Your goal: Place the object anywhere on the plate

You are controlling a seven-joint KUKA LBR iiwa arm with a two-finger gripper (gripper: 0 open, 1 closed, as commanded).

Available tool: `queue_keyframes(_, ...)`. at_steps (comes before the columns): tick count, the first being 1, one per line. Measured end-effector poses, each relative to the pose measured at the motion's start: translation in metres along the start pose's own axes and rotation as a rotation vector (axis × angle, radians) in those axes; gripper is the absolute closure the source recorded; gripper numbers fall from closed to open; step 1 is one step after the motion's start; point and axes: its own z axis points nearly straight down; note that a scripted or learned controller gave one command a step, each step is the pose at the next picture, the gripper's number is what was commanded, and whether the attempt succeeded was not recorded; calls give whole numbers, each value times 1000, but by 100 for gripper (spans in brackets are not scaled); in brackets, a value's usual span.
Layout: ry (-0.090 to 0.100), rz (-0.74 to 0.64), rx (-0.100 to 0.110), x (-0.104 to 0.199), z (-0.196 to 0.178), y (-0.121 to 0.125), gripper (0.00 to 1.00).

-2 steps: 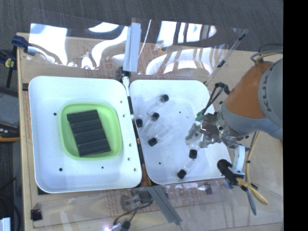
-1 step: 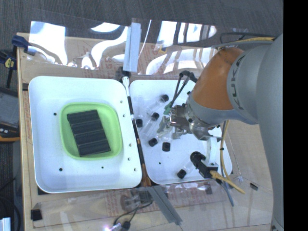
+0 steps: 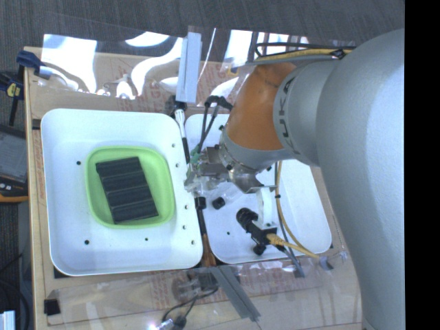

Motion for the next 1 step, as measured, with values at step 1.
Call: queue_keyframes(1,0,0,0,0,0,0,0)
